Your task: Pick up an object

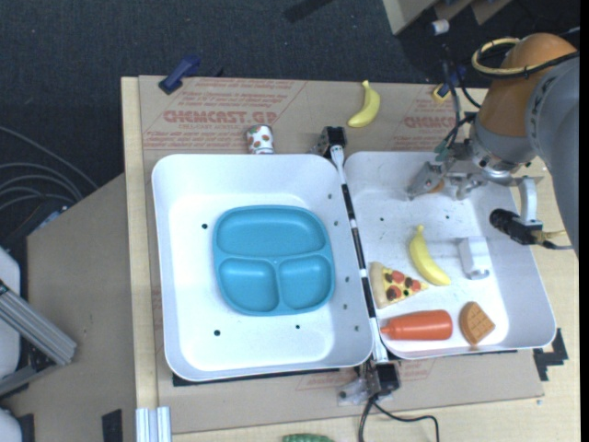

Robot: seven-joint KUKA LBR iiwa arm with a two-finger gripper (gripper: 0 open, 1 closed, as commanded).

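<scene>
The bench (304, 109) is topped with a brown cardboard sheet, and you can read "CHEMCAST GP" printed on it in red, upside-ish across the top left, with more of the same red print further right that's too cut off to make out.

The left white plastic bin (184, 191) has a blue three-compartment plate (273, 258) sitting in the middle of it. The right white plastic bin (515, 284) has the goodies: a small yellow toy banana (428, 258) near the centre, a toy pizza slice with red toppings (394, 284) just left of it against the bin's left wall, an orange-red toy sausage (417, 325) below that, and a brown toy cookie (476, 322) just right of the sausage. There's also a little grey metal-looking piece (472, 258) beside the banana.

The tool (442, 179) sits low over the top part of the right bin, well apart from the toys. Can't tell how far open it is from this angle, and nothing shows between its tips.

Outside the bins: a second yellow toy banana (365, 107) on the cardboard up top, and a small patterned cup-like thing (260, 138).
</scene>
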